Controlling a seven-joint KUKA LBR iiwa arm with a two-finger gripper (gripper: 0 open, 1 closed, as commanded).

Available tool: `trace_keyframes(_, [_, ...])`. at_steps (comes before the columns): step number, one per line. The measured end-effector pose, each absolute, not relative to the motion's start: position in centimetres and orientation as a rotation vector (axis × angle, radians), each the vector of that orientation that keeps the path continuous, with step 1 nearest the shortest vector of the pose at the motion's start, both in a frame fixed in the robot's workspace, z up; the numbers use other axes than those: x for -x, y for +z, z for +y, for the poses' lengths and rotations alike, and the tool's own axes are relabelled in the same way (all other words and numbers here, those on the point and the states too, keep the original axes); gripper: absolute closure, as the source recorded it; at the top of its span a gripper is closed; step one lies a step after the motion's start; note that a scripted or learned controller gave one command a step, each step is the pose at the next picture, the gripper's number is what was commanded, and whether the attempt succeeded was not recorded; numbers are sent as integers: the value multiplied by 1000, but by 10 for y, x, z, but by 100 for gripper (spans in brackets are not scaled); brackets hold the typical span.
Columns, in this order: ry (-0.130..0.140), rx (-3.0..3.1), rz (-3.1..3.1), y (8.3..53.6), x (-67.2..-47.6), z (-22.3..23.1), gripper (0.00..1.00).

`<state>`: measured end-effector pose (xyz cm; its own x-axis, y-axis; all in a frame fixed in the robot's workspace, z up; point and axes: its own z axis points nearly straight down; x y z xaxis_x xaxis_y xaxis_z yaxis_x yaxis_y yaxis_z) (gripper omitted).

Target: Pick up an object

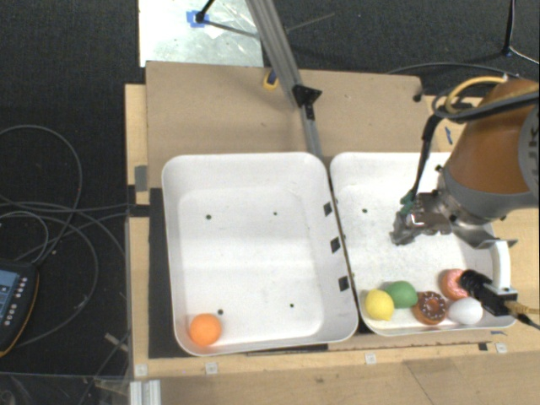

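Observation:
In the right bin [371, 184], several small objects lie along the near edge: a yellow lemon-like piece [379, 305], a green one [402, 293], a brown chocolate donut [430, 308], a pink donut [452, 283] and a white egg-like piece [466, 311]. An orange ball [204, 329] rests in the near left corner of the left bin [245, 175]. My gripper [411, 224] hangs over the middle of the right bin, above and behind the row of objects, with nothing visible between its fingers.
A grey pole [278, 49] slants across the bench behind the bins. Black clips [335, 245] sit on the rim between the two bins. Cables lie on the floor at left, and the arm's orange band [494, 142] covers the right bin's far right part.

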<state>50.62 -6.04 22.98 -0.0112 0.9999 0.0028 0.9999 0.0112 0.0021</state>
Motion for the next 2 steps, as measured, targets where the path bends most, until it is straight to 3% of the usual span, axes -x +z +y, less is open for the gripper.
trace_keyframes(1, [-5, 2208, -2234, 221, -505, -6, 100])
trace_keyframes(2, [-6, 2208, -2235, 227, -519, 51, 100])
